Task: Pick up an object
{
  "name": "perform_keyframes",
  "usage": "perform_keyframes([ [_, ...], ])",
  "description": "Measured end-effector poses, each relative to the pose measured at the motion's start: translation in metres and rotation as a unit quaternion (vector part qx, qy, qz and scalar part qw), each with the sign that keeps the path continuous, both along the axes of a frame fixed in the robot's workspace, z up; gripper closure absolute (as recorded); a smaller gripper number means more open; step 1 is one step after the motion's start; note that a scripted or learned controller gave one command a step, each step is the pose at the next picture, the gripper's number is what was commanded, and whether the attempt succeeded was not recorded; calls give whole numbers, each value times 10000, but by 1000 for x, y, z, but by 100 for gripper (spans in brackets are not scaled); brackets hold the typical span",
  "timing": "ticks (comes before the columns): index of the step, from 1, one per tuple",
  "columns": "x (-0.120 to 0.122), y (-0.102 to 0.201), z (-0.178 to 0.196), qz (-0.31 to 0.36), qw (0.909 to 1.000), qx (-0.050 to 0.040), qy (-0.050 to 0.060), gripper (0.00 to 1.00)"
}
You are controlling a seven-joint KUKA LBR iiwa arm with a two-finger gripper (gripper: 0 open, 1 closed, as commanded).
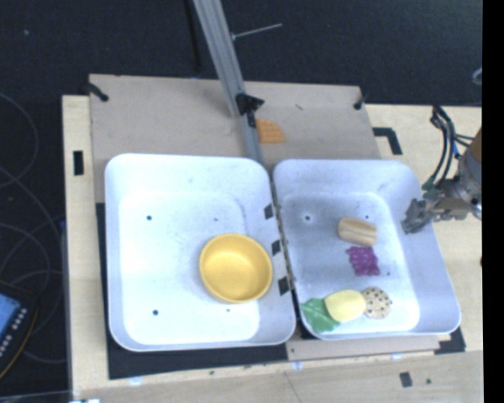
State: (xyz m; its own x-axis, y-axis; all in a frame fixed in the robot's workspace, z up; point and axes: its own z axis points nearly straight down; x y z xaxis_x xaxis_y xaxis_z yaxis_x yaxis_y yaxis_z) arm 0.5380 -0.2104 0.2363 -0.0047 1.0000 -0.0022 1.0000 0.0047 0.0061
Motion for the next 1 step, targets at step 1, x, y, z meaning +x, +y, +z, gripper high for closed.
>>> perform_keyframes([
  [1,-6,57,-3,11,10000,11,19,100],
])
